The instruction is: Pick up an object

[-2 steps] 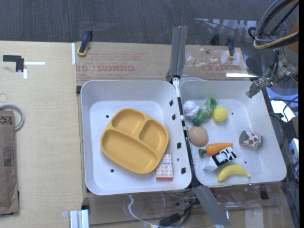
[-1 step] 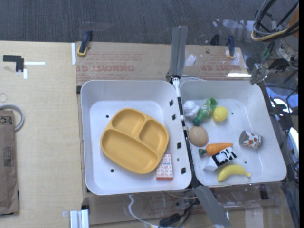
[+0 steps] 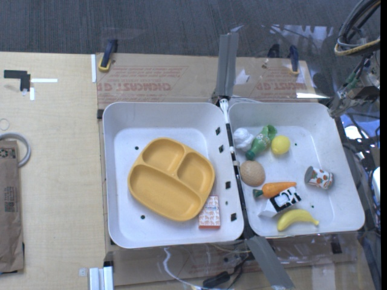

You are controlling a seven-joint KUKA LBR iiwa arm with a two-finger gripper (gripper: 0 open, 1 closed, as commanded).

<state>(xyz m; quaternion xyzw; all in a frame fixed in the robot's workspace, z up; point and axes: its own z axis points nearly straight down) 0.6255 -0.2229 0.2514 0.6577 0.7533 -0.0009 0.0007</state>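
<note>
Crowding carrot point(image 3: 277, 188): banana point(image 3: 296, 220), carton point(image 3: 280, 200).

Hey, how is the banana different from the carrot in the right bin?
The banana is yellow and curved; the carrot is orange, straighter, with a green end. The banana lies nearest the bin's front wall, while the carrot sits just behind it, beside the brown round thing. Both lie flat in the right bin, pointing roughly across it.

Pale wooden tabletop point(image 3: 54, 180) bearing two adjoining white bins, left bin point(image 3: 110, 180) and right bin point(image 3: 344, 156), with a brown paper bag point(image 3: 9, 210) at far left.
</note>
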